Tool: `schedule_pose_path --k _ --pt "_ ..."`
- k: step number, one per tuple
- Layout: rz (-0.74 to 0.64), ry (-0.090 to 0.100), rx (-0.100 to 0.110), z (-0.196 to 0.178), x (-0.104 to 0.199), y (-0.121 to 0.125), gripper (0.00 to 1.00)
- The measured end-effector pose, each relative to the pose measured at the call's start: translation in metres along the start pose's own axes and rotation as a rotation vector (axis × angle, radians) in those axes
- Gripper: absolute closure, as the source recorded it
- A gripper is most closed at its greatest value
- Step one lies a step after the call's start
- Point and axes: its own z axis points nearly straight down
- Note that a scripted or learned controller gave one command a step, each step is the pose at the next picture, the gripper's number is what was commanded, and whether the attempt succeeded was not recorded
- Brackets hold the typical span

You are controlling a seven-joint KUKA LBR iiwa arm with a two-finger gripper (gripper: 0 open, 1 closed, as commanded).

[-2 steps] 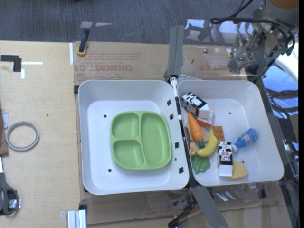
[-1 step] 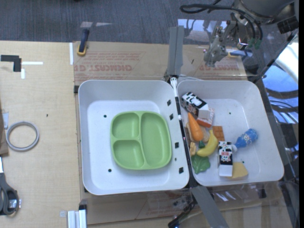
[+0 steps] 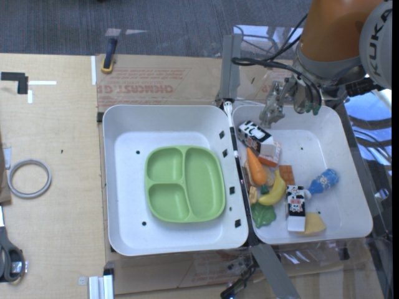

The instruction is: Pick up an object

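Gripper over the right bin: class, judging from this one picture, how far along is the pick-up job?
Done: the gripper has reached the right bin, at its back edge. In hand: nothing shows between its fingers. Left: the whole pick; the carrot, banana and blue bottle lie on the bin floor.

There's the arm (image 3: pixel 349 23): broad glossy orange band, grey casing beside it with dark KUKA lettering, black cables looping off the wrist, and a silvery metal hand (image 3: pixel 277 108) below
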Motion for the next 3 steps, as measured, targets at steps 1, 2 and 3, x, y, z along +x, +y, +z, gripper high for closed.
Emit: schedule_pose_path --k 1,2,3 --pt "-0.030 -0.005 0.000 -0.110 -0.010 -0.066 1.00" --pt "0.140 -0.002 -0.002 -0.105 -0.003 0.027 1.00" --pt "0.246 -0.002 -0.001 -0.107 0.006 0.080 1.00"
